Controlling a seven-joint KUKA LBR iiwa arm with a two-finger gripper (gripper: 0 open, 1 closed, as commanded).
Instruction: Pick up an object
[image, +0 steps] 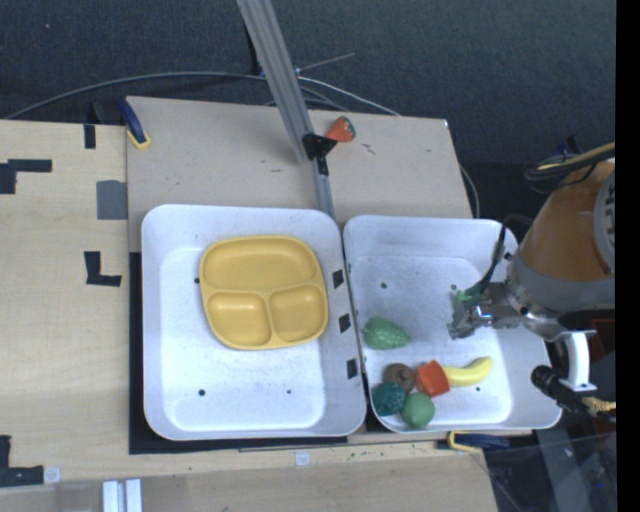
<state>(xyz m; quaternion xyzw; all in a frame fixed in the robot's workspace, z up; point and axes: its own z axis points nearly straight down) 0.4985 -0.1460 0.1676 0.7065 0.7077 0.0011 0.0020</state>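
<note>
A single camera sits fixed above the bench (250, 140), looking down at a slant from some way off. It takes in both white bins (170, 330) side by side, with the arm (565, 245) entering from the right.

The arm (570, 245) reaches in from the right, orange band above the wrist, bent downward so its gripper (466, 318) hangs low, pointing left and down.

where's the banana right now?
The banana lies in the right bin, near its front right corner, just right of an orange block and below the gripper.
</note>
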